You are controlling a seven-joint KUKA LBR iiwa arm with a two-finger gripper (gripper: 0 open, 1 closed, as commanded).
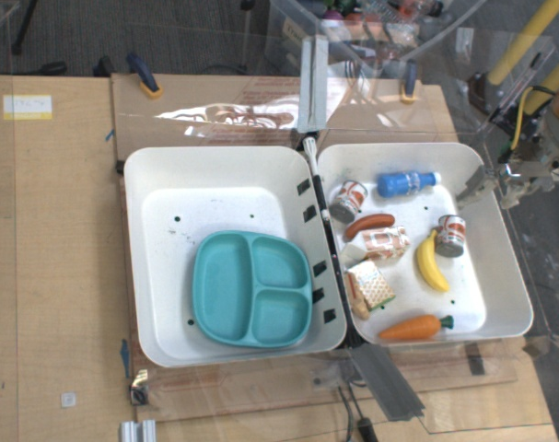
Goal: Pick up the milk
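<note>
While both white bins sit side by side on the bench, the left bin carries a teal divided plate. Over in the right bin lie a blue bottle, two small cans, a sausage, a banana, a carrot, a wrapped packet and the milk, a small carton tipped against the divider. By the right bin's far right rim, well apart from the milk, something like the gripper shows faintly; whether it is released or clenched, I cannot tell.
</note>
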